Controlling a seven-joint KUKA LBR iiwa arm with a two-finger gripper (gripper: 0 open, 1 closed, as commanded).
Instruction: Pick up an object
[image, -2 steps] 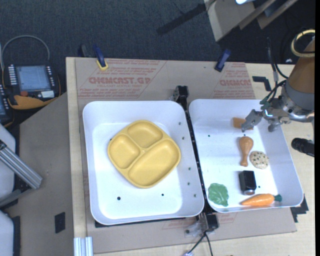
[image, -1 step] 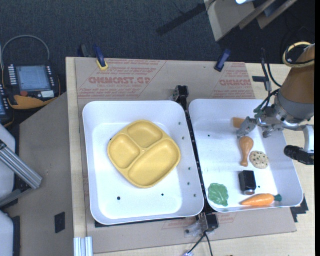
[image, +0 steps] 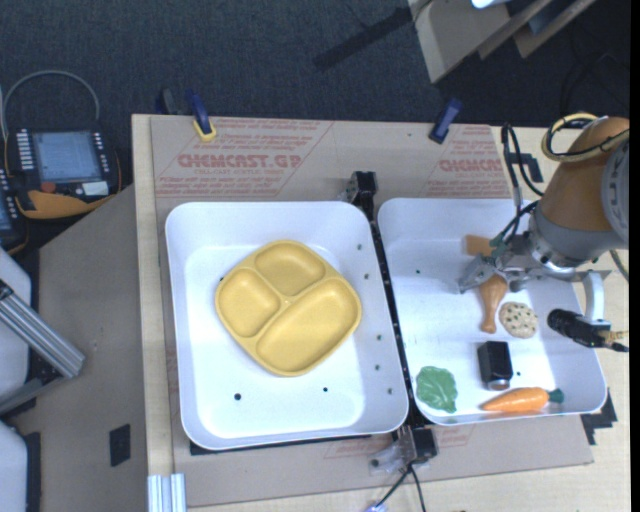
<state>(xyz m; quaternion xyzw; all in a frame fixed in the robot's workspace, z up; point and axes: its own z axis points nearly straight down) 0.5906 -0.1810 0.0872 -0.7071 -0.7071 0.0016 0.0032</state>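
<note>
Camera view: my jaws hang low at the frame's right, over the drumstick (image: 490, 297). I cannot tell their state. A cookie (image: 517, 319) lies beside it.

The right bin (image: 400, 300) is crowded along its right and near sides; its left half beside the divider lies open.

Arm from the right, tool (image: 487, 272) low, wrist bent down.

Yellow divided plate (image: 288, 306) in left bin (image: 190, 240); pincer (image: 487, 272) over drumstick (image: 491, 297) in right bin (image: 420, 225).
</note>
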